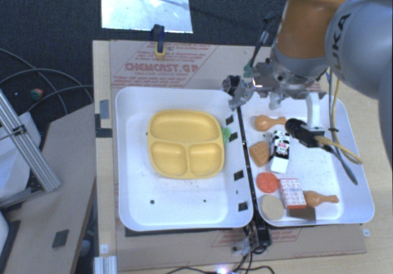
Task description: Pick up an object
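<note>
Two white bins, arm above the far end of the right one.

The left bin (132,205) holds a yellow divided plate (186,144). The right bin (362,202) holds a drumstick (269,122), a cow-print carton (281,150), a bread wedge (260,153), a red disc (268,182), a red-and-white box (290,191) and another drumstick (319,198). The gripper (295,91) hangs above the far drumstick; I cannot tell its grip.

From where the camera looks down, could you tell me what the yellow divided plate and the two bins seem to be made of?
Yellow divided plate: probably moulded plastic, matte to satin, judging by its soft rounded compartment ridges and even colour. Left bin and right bin: likely thin formed plastic, smooth white, with rounded lips; painted metal cannot be excluded.
</note>
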